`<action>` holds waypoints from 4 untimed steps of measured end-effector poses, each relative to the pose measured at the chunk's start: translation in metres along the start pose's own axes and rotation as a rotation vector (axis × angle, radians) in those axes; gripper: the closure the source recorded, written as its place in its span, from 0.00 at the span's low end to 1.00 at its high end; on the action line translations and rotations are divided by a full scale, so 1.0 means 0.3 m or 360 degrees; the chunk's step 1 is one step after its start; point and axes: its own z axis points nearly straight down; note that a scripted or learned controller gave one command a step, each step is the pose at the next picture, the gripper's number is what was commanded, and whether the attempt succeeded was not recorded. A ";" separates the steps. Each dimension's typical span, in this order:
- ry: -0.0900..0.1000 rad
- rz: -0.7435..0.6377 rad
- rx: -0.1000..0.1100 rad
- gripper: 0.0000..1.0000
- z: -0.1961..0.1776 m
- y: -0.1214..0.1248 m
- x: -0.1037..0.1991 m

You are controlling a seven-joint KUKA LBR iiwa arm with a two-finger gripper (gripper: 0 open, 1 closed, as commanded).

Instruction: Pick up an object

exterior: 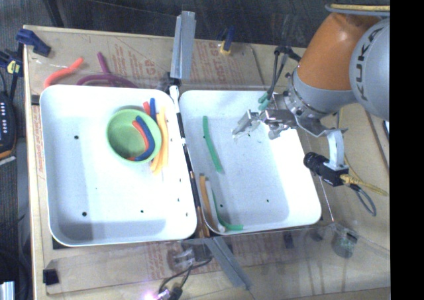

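In the right bin (291, 193) a long green strip (212, 144) lies slanted near the left side. My gripper (257, 125) hangs over the bin's upper middle, to the right of that strip and apart from it. Its fingers (241, 126) stand open with nothing between them. A short green piece (230, 227) lies at the bin's front edge. A brown stick (202, 198) and a pale strip (211, 203) lie along the left wall.
The left bin (86, 193) holds a green bowl (132, 135) with red, blue, orange and yellow strips (159, 146) in and beside it. A metal bar (183, 44) and loose tubes (99, 79) lie behind the bins. A black cable fitting (322, 166) hangs by the right bin's right rim.
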 end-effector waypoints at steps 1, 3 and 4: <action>-0.0001 0.0394 0.0006 0.00 0.251 0.143 0.187; -0.0007 -0.0033 -0.0005 0.00 0.577 0.147 0.091; -0.0007 -0.0042 -0.0002 1.00 0.545 0.147 0.093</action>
